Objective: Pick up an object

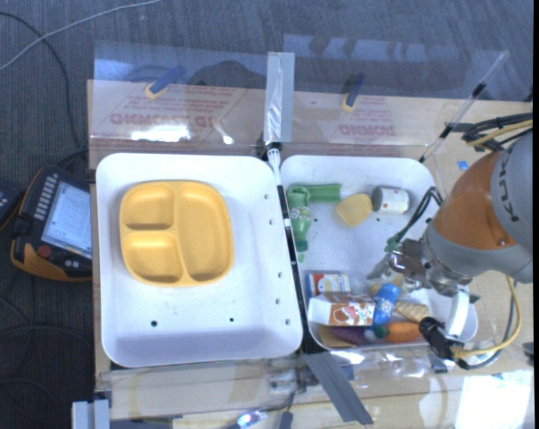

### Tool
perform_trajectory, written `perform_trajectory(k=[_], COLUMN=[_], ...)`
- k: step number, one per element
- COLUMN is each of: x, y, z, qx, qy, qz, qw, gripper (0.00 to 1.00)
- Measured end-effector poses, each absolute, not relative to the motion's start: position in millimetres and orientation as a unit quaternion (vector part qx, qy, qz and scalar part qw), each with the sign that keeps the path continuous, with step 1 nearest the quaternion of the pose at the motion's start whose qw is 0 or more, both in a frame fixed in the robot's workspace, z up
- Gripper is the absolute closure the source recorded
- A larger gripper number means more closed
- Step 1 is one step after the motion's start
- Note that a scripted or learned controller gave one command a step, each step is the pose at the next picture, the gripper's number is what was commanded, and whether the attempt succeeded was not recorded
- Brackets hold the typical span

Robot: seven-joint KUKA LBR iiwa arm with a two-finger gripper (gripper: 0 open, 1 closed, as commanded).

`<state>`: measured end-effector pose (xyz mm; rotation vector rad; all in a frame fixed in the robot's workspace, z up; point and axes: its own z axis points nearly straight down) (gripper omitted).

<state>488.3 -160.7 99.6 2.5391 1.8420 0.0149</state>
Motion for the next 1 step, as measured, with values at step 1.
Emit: perform_trajectory(k=[1], x=[532.6], y=[-123.6], z=[204.1], qx=[0.784], qy=[0.621], qz=[-0.0019], qw=[0.000], gripper=[1.00])
